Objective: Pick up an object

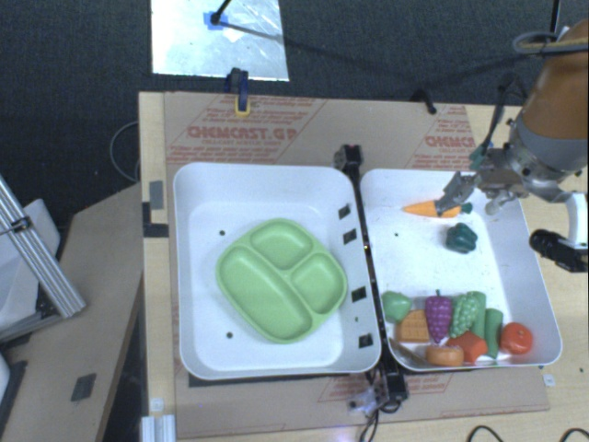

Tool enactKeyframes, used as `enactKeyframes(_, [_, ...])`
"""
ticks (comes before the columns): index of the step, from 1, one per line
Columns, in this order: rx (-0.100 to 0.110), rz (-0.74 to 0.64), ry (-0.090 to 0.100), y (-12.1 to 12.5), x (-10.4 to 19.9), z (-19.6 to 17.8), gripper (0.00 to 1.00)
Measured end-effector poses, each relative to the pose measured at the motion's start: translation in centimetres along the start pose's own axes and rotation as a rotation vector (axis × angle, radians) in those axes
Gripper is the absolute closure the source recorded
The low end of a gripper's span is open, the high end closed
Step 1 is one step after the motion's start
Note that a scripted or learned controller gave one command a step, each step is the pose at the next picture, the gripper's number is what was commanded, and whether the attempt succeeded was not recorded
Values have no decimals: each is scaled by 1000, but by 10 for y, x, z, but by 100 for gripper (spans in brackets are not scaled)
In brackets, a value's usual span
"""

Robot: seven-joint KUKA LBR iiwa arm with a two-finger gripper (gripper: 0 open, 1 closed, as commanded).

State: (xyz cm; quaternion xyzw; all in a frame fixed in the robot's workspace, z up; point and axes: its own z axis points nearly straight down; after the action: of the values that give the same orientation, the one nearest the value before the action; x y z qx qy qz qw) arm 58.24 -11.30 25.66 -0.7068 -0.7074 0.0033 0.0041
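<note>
From my remote seat, the arm runs off the frame at three o'clock, so I see little above its orange band. The gripper hangs over the right bin, and its near finger covers the thick end of the orange carrot; I cannot tell whether it touches it. At five o'clock the toy food pile overlaps itself, hiding the lower pieces. At nine o'clock a metal frame is cut by the edge.
</note>
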Motion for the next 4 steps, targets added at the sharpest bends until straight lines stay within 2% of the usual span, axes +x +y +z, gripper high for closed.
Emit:
enactKeyframes(1, [-12, -2, -2, 2, 0, -7, 0])
enactKeyframes(4, [-10, 0, -1, 2, 11, 165, 0])
